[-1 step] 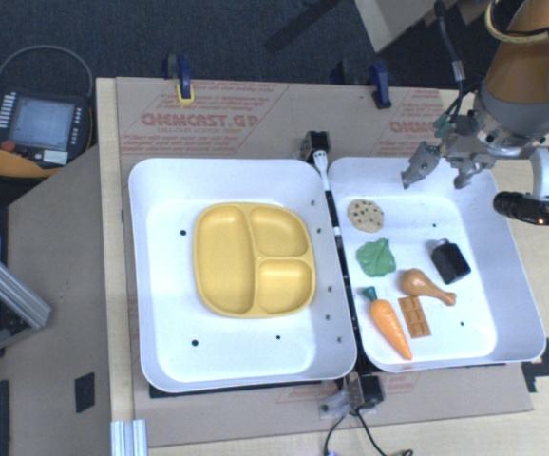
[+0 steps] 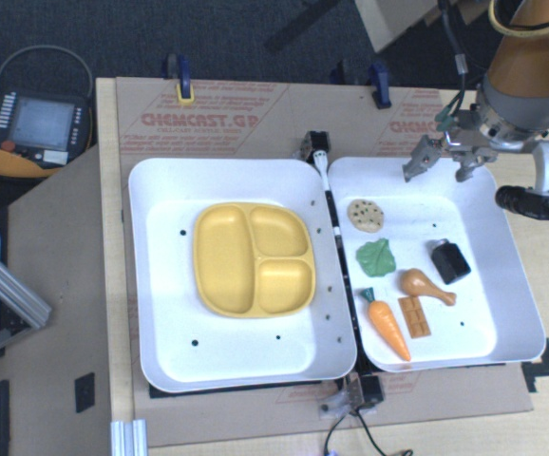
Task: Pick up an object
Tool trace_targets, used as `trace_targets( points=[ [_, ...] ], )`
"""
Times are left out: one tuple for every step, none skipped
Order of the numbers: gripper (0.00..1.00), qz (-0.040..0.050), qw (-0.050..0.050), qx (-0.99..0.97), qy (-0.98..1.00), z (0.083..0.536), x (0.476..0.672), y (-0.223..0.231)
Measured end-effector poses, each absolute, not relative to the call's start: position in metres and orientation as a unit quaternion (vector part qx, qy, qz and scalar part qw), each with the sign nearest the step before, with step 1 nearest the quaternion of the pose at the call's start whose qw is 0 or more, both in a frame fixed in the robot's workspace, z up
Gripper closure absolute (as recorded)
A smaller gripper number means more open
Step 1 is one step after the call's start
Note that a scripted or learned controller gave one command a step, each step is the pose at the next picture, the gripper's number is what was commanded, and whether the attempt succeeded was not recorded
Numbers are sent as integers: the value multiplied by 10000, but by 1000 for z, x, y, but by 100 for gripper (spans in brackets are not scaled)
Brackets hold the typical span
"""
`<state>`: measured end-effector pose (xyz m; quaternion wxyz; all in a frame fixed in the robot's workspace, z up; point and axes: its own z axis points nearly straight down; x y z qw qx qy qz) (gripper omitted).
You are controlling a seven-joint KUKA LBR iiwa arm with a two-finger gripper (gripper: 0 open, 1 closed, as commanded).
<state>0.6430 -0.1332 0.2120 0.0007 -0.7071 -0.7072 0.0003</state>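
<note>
My gripper (image 2: 443, 164) hangs open above the far edge of the right bin (image 2: 517, 293), with nothing between its fingers. Below it in that bin lie a speckled cookie (image 2: 365, 215), a green leafy piece (image 2: 377, 257), a black block (image 2: 450, 261), a brown chicken drumstick (image 2: 425, 286), a small brown bar (image 2: 414, 316) and an orange carrot (image 2: 388, 328). The cookie is the nearest item, down and to the left of the gripper.
The left bin (image 2: 160, 255) holds a yellow divided plate (image 2: 253, 258). Blue clamps (image 2: 181, 76) grip the board's far edge. A handheld control pendant (image 2: 37, 126) sits off the bench at left. The arm (image 2: 531, 55) comes in from the top right.
</note>
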Motion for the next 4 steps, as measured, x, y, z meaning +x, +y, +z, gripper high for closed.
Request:
trace_targets(
  points=[
    [0, 19, 25, -7074, -7068, 168, 642, -138],
    [0, 24, 36, -7071, -7071, 103, 641, -136],
    [0, -1, 9, -7071, -7071, 87, 642, -136],
    [100, -37, -23, -7067, -7075, 101, 645, -134]
  ],
)
